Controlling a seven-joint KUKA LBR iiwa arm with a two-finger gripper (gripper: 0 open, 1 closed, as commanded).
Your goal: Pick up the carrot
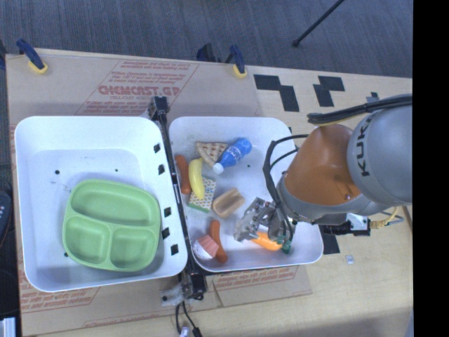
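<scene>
Carrot [267, 242] down at the near right corner of the right bin [300, 253], lying flat on the white floor, orange body with a bit of green at its right end. I've got the gripper [254, 225] right over it now, metal fingers [247, 228] low in that corner, touching or just above the carrot's left end. From my seat I cannot tell how wide the fingers are spread, and I can't see the carrot clamped between them, so I'm not calling a hold. The arm [330, 170] comes in from the right, its orange band bulking over the bin's right wall, black cables looping beside it.

Rest of the right bin: blue bottle [234, 152] with a white cap near the far side, a sandwich wedge [210, 151] just left of it, a yellow banana [196, 177] below that, an orange-red sausage [184, 173] along the left wall. A bread roll [228, 202] sits mid-bin, near the fingers but apart from them. Another sausage [218, 241] lies at the near edge beside a small pink and white piece [206, 246].

Left bin [42, 139] holds a green divided plate [111, 225], well apart from the action. Both bins rest on brown cardboard [140, 83] on the bench.
</scene>
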